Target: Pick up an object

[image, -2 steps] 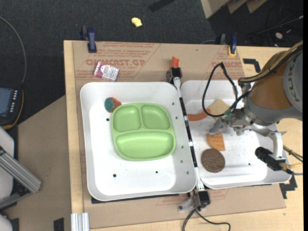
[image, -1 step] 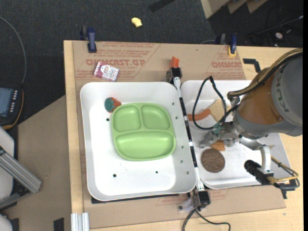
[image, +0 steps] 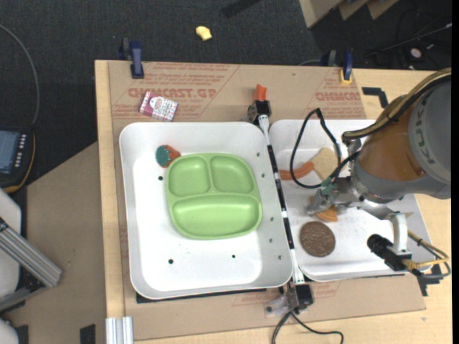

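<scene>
Cardboard-topped bench (image: 215,84) carries both bins; I'm low in the right bin (image: 358,264), over an orange piece (image: 327,214) at its nine o'clock. Whether I've closed I can't tell. Next: confirm grip, then lift.

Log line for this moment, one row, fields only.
arm: over right bin | gripper: low, by orange piece | grasp: unconfirmed | brown disc: loose | green tray: left bin

We log: bins (image: 143,264), smooth glossy white plastic; plate (image: 212,196), matt green plastic; bench (image: 215,84), printed brown cardboard, matt; disc (image: 317,239), brown and rough; arm (image: 409,153), smooth metal, slightly glossy.
</scene>
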